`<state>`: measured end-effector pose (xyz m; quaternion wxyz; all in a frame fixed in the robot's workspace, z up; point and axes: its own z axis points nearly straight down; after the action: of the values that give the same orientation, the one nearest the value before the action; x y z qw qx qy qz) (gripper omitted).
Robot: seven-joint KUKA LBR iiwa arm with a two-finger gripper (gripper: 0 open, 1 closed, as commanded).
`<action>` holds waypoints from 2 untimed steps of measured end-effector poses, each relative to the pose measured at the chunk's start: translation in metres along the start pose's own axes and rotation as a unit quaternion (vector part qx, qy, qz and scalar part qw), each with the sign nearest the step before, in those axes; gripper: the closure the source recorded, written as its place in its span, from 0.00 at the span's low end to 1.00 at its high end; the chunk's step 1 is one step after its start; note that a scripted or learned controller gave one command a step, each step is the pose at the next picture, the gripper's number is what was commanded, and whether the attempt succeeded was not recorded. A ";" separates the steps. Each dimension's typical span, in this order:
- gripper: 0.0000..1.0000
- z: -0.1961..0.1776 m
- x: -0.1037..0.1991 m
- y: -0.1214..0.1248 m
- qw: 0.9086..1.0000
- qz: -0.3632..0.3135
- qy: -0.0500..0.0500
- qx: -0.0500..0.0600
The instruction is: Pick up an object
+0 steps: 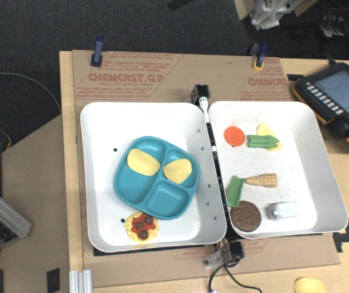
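Cardboard point(162, 72) printed with red lettering covers the bench under two shallow white bins, pinned at its far edge by a blue clamp point(97, 49) at eleven o'clock and a blue-and-yellow clamp point(260, 55) at one o'clock. A black handheld controller point(336, 99) lies at two o'clock just off the right bin's far corner, and a yellow rounded thing point(309, 285) sits on the bench at five o'clock. The gripper point(266, 18) hangs at the top of the view near one o'clock, well apart from both bins, with nothing visibly between it and them; whether it is apart or together I cannot tell.

The left bin point(98, 163) holds a blue divided plate point(156, 179) with two yellow pieces in its far compartments, one at point(143, 161) and one at point(177, 170). Touching the plate's rim at six o'clock lies a small toy pizza point(141, 226).

The right bin point(309, 163) holds the loose things: an orange disc point(234, 135) at the far side, a green piece point(263, 141) lying over a yellow piece point(265, 130) just beside it, a tan cone point(261, 180) mid-bin with a green block point(234, 190) at its nine o'clock, then a brown round patty point(246, 216) and a pale grey-white object point(282, 210) along the near wall
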<state>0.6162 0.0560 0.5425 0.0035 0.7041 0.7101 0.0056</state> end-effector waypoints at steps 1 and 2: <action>1.00 0.155 0.056 -0.033 1.000 0.001 -0.002 0.015; 1.00 0.130 0.054 -0.143 1.000 0.002 0.000 0.009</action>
<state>0.4746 0.1092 0.4112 -0.0023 0.7058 0.7084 -0.0009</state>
